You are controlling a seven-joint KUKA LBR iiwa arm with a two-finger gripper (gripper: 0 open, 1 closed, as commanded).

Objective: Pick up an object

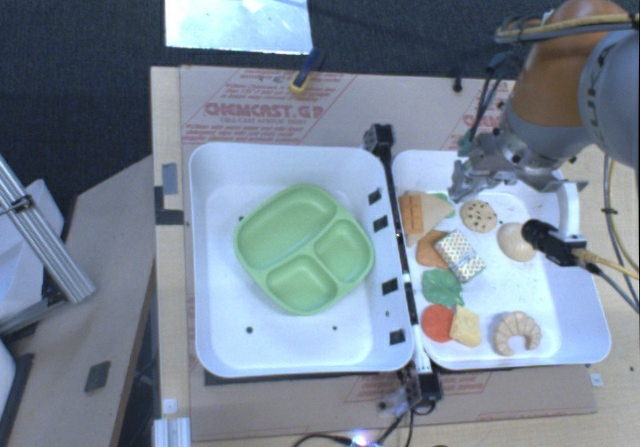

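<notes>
Dark carpet around pale surface (120, 235); two white bins side by side. Left bin (215, 335) carried green divided plate (303, 249). Toy food crowded right bin (590, 330); cookie (479, 216) near far edge. Gripper (470, 178) hovered above far edge, nothing seen held; finger state: cannot tell. Step judged: approach. Next: descend onto cookie, close

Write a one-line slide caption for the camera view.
Robot arm hangs over the right bin of toy food, its tool near a cookie; a green divided plate sits in the left bin.
</notes>
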